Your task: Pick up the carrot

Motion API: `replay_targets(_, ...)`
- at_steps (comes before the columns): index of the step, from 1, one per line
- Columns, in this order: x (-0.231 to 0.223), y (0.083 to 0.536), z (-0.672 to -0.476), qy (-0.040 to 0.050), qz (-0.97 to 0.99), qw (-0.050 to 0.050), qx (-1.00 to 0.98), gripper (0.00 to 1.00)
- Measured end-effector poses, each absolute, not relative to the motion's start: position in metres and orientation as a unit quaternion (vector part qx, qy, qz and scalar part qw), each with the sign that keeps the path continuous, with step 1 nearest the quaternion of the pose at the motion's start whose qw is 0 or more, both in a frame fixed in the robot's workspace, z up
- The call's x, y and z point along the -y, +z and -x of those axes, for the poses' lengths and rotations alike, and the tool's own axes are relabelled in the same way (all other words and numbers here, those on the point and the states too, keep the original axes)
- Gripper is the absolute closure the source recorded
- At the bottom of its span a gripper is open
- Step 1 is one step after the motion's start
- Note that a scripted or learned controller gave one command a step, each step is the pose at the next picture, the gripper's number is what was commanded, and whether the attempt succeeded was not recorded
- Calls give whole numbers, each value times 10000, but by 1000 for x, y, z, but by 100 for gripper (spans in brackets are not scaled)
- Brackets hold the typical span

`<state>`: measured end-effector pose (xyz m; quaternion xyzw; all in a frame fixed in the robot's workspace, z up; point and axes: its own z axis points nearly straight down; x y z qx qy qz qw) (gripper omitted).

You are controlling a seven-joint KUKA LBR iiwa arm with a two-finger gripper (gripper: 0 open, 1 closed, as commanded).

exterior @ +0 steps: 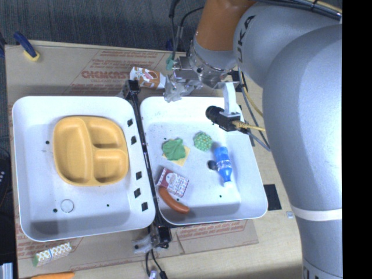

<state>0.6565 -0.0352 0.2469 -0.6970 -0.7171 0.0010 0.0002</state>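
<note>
Carrot [173,202], an orange-red stick, lies in the near left corner of the right-hand bin [247,205], touching a small red carton [173,182]. The gripper [174,89] hangs over that bin's far left rim, well apart from the carrot; I cannot tell whether it is released or clenched. 1 blue bottle [223,165] and 2 green toys [174,150] lie between. The left bin [29,214] holds a yellow tray [90,150].

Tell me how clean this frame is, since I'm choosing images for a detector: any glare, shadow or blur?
In the camera view, focus is soft throughout. The right bin floor looks washed out, so the blue bottle and green items stand out well. A dark shadow sits beside the bottle. The gripper is blurred against the bin's far rim. The yellow tray in the left bin is evenly lit.
</note>
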Motion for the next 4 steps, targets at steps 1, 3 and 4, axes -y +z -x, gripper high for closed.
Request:
replay_targets(1,106,242,-656,8,6607,-1,7507,100)
replay_targets(3,22,191,-567,27,8544,27,5196,100)
replay_targets(4,31,283,-597,11,8319,9,5550,100)
